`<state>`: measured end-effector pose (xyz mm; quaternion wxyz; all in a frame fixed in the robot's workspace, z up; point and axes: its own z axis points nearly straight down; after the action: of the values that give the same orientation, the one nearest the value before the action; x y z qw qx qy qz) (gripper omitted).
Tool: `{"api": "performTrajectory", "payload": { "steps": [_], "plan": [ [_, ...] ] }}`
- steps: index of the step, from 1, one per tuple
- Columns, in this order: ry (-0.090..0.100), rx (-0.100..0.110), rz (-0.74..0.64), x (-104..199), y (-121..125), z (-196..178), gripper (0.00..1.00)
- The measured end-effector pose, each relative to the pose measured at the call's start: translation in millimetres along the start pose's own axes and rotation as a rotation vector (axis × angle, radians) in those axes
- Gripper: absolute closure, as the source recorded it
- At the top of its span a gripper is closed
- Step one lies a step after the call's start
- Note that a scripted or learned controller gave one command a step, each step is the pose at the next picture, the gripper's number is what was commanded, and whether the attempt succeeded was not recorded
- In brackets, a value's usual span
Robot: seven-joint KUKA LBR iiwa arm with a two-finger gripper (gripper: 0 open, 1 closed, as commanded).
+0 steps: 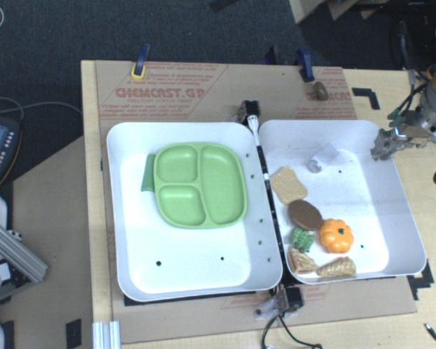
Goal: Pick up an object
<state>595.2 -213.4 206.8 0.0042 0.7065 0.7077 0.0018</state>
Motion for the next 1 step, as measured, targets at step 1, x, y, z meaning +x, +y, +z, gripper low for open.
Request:
{"api": "performTrajectory", "payload": {
  "steps": [1],
  "plan": [
    [0.001, 0.003, 0.001, -0.3, 1.2, -19.7, 1.00]
  ]
}}
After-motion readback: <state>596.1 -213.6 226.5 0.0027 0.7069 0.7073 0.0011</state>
